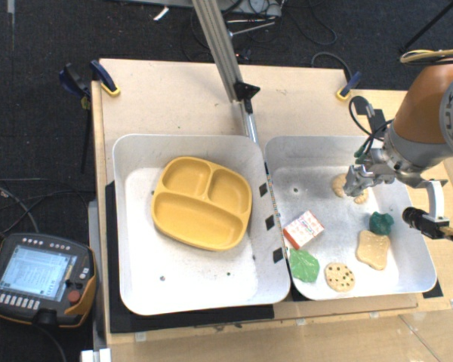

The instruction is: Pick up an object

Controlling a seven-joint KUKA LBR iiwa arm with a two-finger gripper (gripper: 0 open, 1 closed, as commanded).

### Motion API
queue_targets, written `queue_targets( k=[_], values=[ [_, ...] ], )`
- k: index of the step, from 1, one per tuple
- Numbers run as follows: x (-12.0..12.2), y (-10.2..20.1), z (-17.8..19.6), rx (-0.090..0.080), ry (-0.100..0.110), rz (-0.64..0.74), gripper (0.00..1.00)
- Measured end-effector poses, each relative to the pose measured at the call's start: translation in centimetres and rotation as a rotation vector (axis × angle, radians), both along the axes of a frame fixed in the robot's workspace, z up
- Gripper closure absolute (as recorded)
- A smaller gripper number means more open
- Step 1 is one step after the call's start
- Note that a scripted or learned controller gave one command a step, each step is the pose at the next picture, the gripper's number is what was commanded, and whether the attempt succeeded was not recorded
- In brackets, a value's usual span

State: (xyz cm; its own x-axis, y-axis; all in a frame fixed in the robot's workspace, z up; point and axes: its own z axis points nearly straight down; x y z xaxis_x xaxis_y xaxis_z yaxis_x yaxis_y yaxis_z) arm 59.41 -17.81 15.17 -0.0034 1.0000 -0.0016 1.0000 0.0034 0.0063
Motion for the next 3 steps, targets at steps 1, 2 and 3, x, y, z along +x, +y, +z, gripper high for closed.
queue_targets(
  k=[1,2,3],
  values=[
    [0.4,0.1,4.3,0.000,0.000,0.000,1.00],
    [0.5,0.1,7.2,0.000,0.002,0.000,1.00],
    [2.3,5.2,7.1,0.002,0.003,0.005,1.00]
  ],
)
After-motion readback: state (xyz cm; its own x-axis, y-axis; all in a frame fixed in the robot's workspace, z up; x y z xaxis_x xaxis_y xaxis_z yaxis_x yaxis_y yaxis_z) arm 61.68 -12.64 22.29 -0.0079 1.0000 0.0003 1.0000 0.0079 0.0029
